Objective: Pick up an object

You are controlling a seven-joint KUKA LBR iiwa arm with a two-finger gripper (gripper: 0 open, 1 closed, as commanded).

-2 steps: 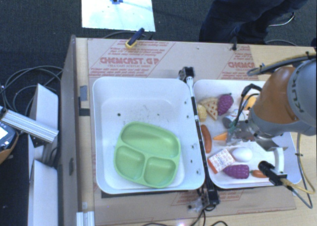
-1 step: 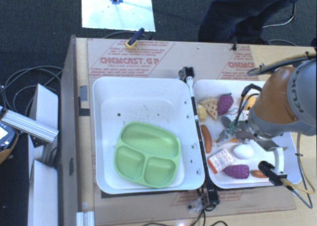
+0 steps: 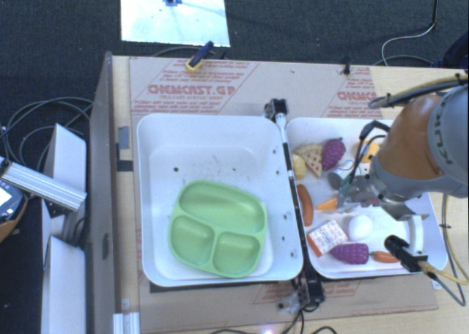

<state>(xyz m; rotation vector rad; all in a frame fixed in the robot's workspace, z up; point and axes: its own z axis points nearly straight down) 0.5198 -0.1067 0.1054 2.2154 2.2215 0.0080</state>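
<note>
The surface point(image 3: 220, 80) carries two shallow white bins side by side. The left bin point(image 3: 157, 149) holds a light green divided plate point(image 3: 218, 228), which lies toward that bin's near edge and right side, with three compartments showing.

The arm point(image 3: 421, 146) reaches in over the right bin point(image 3: 437, 252), its orange band sitting above the bin's far right part. The hand point(image 3: 357, 193) hangs low over the middle of that bin, among the toy foods; I cannot tell how far apart it stands or whether anything is caught in it, since the wrist and dark parts blur together there.

The objects to pick lie all around it. A purple grape bunch point(image 3: 333, 153) and a yellow wedge point(image 3: 311, 159) lie toward the bin's far left corner, beyond the hand. A red sausage point(image 3: 305, 204) lies along the left wall, left of the hand. A small orange piece point(image 3: 327, 204) lies just beside the hand on its left. A white egg point(image 3: 359, 227) sits just near of the hand, close under it. A red and white packet point(image 3: 327, 236) lies left of the egg. A second purple bunch point(image 3: 349, 253) and a small carrot point(image 3: 384, 257) lie by the bin's near edge.
</note>
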